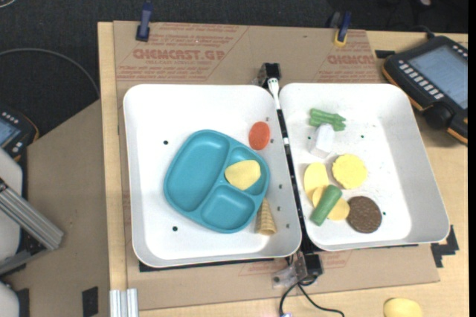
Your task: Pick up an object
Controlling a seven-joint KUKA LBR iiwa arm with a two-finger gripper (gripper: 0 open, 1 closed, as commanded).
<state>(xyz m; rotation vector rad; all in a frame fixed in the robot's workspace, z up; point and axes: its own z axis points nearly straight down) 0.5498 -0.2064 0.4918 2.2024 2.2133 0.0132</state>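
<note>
You are, by my judgement, at the outset: nothing is lifted. The gripper's state I cannot tell. Candidates lie in the right bin [416, 159], right of centre frame: a green piece [327, 118], a yellow disc [349, 171], a brown disc [364, 213]. The left bin [141, 159] bears a teal plate [195, 181]. Your next move calls for choosing an isolated piece. The board [245, 47] beneath reads "CHEMCAST", in red.

Arm pose, gripper state, cannot tell
</note>
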